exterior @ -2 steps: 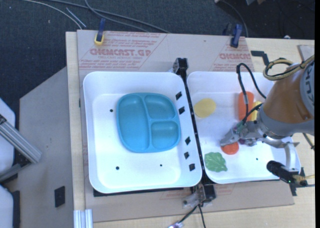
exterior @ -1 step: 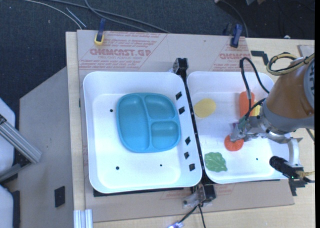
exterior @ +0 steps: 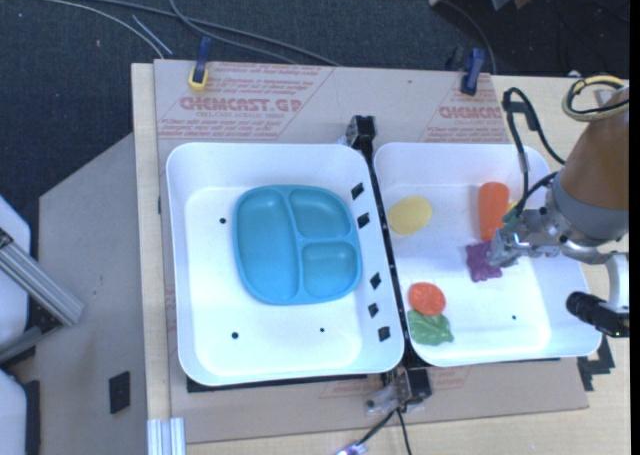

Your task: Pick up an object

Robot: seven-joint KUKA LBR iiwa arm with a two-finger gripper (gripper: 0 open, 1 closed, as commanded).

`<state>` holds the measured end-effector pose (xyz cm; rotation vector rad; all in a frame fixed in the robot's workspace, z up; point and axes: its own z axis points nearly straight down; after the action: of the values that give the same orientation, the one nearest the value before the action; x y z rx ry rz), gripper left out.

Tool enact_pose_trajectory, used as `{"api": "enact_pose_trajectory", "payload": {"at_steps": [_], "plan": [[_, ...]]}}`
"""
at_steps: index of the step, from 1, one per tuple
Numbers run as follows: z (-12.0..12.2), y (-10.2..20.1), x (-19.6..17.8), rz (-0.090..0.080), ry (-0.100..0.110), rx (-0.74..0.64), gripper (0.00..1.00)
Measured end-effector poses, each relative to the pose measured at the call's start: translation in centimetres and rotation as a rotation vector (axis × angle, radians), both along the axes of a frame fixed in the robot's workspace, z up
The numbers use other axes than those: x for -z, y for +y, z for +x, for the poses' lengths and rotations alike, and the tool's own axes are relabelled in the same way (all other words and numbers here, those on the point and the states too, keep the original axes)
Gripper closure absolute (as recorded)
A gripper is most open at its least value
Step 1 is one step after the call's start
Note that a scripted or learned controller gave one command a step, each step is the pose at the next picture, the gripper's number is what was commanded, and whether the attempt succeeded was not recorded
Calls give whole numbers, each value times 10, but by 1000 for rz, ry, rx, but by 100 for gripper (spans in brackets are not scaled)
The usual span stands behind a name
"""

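So the desk [exterior: 250, 93] has the two white bins sitting side by side on it. The left bin [exterior: 190, 243] carries a blue divided plate [exterior: 297, 243], roughly in its middle, lying flat with its three compartments facing up.

The right bin [exterior: 470, 328] is where the small stuff is. A yellow piece [exterior: 409, 214] lies close to that bin's left wall, toward the desk's far edge. An orange carrot-looking piece [exterior: 492, 207] is to its right, standing lengthwise, well apart from the yellow one. Nearer the desk's front edge there's a red-orange round piece [exterior: 427, 296] and a green leafy piece [exterior: 430, 329] right below it, the two touching or just about.

The arm [exterior: 597, 173] comes in from the desk's right edge, and the pincer [exterior: 512, 243] is down low in the right bin, right at a purple object [exterior: 483, 262]. The purple thing sits just below the carrot's lower end, about the middle of the bin. The pincer's tip is touching or right beside it, but honestly I can't tell how wide it's spread or whether it actually has hold of the purple piece, it's too small and cluttered there.
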<state>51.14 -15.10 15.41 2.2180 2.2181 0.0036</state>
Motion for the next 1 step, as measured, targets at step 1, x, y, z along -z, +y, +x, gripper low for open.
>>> {"api": "enact_pose_trajectory", "payload": {"at_steps": [1], "plan": [[2,-6,-45,0,0,0,100]]}}
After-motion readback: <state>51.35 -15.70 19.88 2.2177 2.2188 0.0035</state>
